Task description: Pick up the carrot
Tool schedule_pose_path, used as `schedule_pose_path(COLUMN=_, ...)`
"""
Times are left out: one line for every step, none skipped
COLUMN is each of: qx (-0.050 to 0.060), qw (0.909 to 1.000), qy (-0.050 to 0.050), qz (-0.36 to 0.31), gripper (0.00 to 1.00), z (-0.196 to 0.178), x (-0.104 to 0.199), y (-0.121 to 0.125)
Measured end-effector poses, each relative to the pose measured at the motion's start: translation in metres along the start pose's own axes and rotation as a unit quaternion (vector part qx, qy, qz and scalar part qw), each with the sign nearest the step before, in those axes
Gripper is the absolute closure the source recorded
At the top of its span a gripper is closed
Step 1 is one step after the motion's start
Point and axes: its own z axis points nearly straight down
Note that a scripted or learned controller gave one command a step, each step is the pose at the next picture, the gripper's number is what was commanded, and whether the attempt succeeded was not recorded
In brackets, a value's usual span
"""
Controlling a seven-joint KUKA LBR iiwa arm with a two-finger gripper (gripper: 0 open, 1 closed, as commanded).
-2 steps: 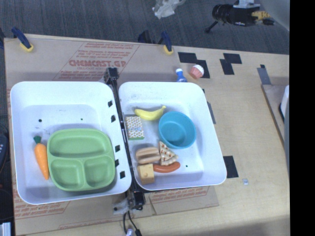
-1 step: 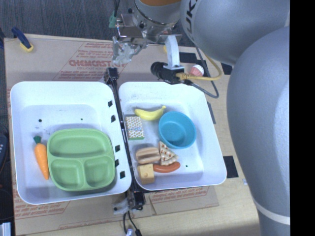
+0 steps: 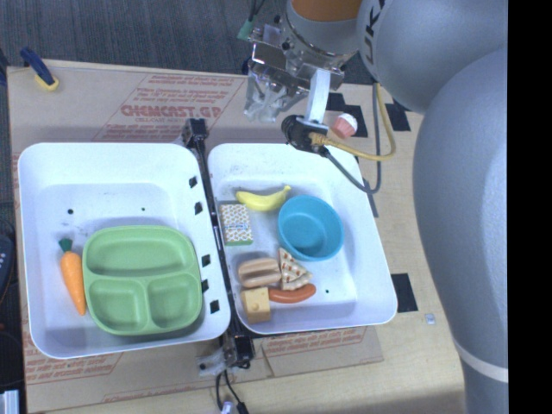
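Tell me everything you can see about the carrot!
The carrot is a small toy, bright orange with a dark green stub at its top end, and looks like smooth plastic. It lies flat on the floor of the left bin, near the left wall, green end pointing to the far side and the tip toward the near side. It rests right beside the green divided plate, maybe touching its edge. The pincer is far off, above the bench beyond the bins.

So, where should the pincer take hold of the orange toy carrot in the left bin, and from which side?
Grip the orange toy carrot at its thick upper half, coming from above. It lies flat between the green divided plate and the bin wall, so sideways room looks tight.
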Motion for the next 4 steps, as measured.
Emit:
schedule_pose_path(qx=0.001, qw=0.9971, qy=0.000, qz=0.077, gripper=1.00, z=0.087, x=-0.102, y=-0.017)
schedule_pose_path(qx=0.000, qw=0.9946, qy=0.001, qz=-0.104, gripper=1.00, z=0.080, x=-0.161, y=-0.013)
schedule_pose_path(qx=-0.001, qw=0.9946, qy=0.001, qz=-0.104, gripper=1.00, z=0.118, x=-0.247, y=-0.041)
schedule_pose_path(qx=0.001, qw=0.9986, qy=0.004, qz=0.052, gripper=1.00, z=0.132, x=-0.210, y=-0.106)
